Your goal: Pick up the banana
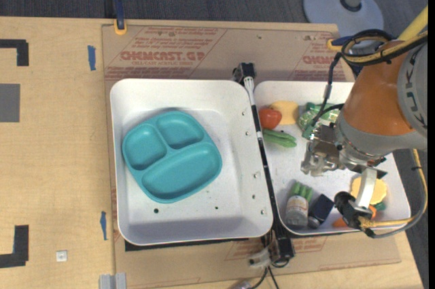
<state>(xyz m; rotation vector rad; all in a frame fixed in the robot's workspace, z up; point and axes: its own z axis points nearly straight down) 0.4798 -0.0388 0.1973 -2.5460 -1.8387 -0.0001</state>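
Note:
The banana (286,111) is a yellow piece lying at the far end of the right bin (401,213), just right of a red tomato (270,117), which covers its left end. My gripper (318,164) hangs over the middle of the right bin, nearer the camera than the banana and a little to its right, apart from it. The grey wrist with its orange band (377,104) covers the bin's right part.
A green pod (280,139) and a green packet (317,115) lie near the banana. A small can (297,207), a dark block (321,209) and a yellow-orange item (373,192) lie at the near end. The left bin (129,213) holds a teal divided plate (172,154).

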